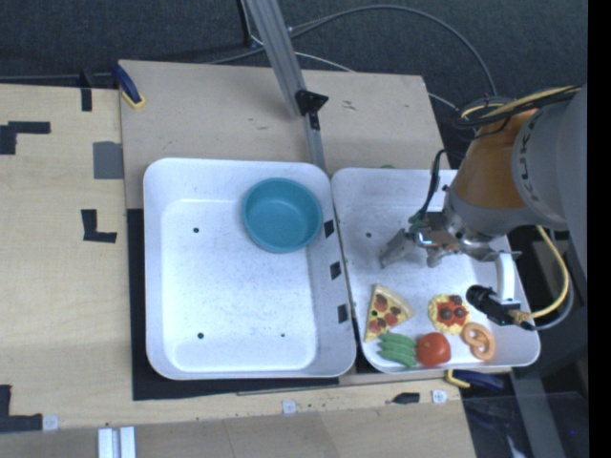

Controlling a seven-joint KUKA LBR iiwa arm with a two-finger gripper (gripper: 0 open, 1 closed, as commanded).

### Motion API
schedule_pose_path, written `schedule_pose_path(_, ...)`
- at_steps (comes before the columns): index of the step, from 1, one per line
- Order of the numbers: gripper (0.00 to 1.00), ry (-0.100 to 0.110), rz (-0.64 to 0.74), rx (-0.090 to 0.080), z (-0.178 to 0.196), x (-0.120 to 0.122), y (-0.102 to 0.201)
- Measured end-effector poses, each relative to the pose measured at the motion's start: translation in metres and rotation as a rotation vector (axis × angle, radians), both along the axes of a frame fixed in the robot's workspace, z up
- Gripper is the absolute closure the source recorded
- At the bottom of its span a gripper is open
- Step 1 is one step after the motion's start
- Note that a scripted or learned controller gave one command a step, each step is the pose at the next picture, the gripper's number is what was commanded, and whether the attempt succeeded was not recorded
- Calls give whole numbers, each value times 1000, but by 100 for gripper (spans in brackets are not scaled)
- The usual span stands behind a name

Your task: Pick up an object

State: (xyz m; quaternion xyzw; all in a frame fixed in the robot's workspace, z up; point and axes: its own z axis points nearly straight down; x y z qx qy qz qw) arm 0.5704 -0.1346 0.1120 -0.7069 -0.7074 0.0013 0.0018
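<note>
- The big grey arm (535,175) with its orange band comes in from the 3 o'clock side and hangs over the right bin (368,198).
- Its gripper (412,248) sits over the middle of that bin, above bare white floor.
- One grey finger (394,251) sticks out toward 9 o'clock, and the other looks to sit near the wrist, so the gripper seems to be spread open, though the view is a bit blurry there.
- Nothing is between the fingers.
- The toy food lies along the 6 o'clock edge of the right bin, apart from the gripper.
- A pizza slice (387,310) lies toward 7 o'clock from the gripper.
- A green bean pod (397,350) lies just at 6 o'clock of the pizza slice, close to the bin rim.
- A red tomato (433,349) sits right beside the green pod, on its 3 o'clock side.
- A small round pizza (449,311) lies at 12 o'clock of the tomato.
- A brown pretzel (478,340) lies near the round pizza, at 4 o'clock from it.
- The left bin (220,322) holds a blue bowl (282,215), standing upright near its 1 o'clock corner.
- Both bins touch side by side on a tan bench (191,103).
</note>
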Motion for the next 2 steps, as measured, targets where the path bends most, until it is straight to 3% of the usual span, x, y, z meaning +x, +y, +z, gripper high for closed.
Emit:
schedule_pose_path(1,0,-5,0,-1,-23,0,0)
schedule_pose_path(2,100,-7,0,-3,-11,1,-1)
